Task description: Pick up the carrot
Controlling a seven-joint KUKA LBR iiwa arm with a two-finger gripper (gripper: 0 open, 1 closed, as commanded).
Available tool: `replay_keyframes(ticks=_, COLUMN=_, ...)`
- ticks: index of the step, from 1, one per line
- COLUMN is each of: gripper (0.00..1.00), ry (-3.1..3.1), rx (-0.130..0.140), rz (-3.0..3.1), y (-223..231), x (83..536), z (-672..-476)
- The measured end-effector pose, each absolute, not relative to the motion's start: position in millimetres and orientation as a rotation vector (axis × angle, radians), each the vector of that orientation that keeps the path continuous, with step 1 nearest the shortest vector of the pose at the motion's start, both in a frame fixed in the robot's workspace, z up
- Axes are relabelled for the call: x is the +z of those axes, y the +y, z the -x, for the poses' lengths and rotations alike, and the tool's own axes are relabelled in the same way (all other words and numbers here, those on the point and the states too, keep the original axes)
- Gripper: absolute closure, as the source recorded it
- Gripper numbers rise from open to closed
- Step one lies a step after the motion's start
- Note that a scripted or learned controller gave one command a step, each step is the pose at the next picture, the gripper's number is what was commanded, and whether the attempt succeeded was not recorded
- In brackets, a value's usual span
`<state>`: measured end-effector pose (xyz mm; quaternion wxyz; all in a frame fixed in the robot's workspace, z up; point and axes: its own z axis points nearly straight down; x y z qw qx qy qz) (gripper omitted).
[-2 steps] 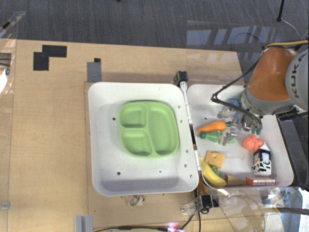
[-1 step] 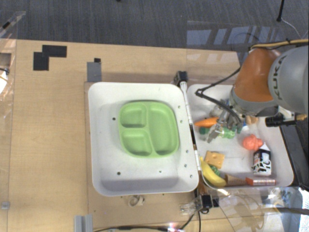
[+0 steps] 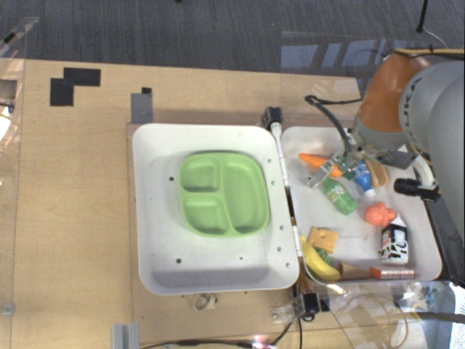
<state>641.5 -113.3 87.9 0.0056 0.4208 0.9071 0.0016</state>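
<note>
The carrot is orange and lies in the upper left part of the right bin, its pointed end towards the left. My gripper is down in that bin right at the carrot's thick right end, and its body hides that end. The grey arm with its orange band reaches in from the upper right. Whether the carrot is gripped is unclear.
Around the gripper lie a green bottle, a blue item and a tan bread piece. Further down are a pink toy, a milk carton, cheese and a banana. The left bin holds a green divided plate.
</note>
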Motion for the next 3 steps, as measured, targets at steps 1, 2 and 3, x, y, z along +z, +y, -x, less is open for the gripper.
replay_keyframes(ticks=1, gripper=0.00, ry=2.570, rx=0.007, rz=-1.792, y=-91.8, x=87.4, z=-652.3)
replay_keyframes(ticks=2, gripper=1.00, ry=2.571, rx=0.010, rz=-1.775, y=-91.5, x=100.9, z=-655.4)
replay_keyframes(ticks=3, gripper=1.00, ry=2.445, rx=0.018, rz=-1.958, y=14.3, x=189.9, z=-668.9)
